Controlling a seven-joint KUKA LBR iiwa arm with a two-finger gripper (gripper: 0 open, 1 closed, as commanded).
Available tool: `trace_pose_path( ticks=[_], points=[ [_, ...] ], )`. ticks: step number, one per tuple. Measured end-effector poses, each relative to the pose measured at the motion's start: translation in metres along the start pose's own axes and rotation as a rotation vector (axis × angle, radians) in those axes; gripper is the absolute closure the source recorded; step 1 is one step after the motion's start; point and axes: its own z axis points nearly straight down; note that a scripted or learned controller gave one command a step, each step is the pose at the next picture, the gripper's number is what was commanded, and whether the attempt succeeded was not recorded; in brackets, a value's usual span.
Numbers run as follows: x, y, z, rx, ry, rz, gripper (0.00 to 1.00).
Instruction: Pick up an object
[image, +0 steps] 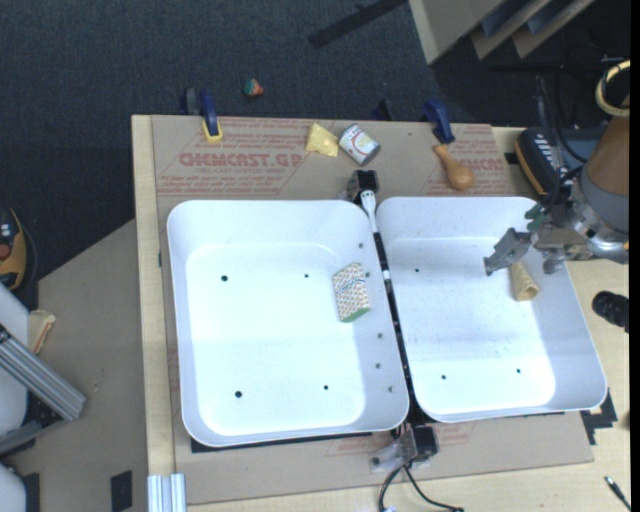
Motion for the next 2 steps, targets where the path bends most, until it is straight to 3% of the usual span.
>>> trace_pose_path(
  ticks=[1,2],
  points=[
    [0.000,0.001,-0.011,-0.003,-0.001,-0.001,1.00],
    [-0.046,0.054,-0.151,-0.020,-0.010,0.000,1.00]
  ],
)
